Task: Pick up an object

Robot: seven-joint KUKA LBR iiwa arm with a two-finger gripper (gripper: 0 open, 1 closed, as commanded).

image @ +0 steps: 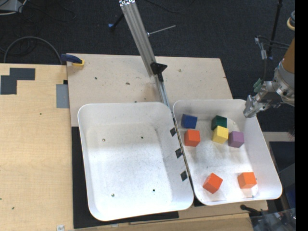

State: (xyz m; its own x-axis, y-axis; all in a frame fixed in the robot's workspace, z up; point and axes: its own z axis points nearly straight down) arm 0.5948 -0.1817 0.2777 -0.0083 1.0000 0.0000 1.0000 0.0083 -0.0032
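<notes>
A: What sits nearest the front?

B: In the right bin [269,170], two orange cubes: one [212,182] mid-floor, the other [247,180] close to the right wall. Open floor lies between them and the rest.

A: And further back?

B: A third orange cube [192,137] near the divider edge, then a yellow cube [220,134] touching a green one [219,122], a purple cube [236,139] just beside them, and a blue cube [189,121].

A: The tool?

B: The tool [251,107] hangs at the bin's far right rim, with nothing between its fingers; how wide they stand I cannot tell. The left bin [96,129] offers wide bare floor.
</notes>
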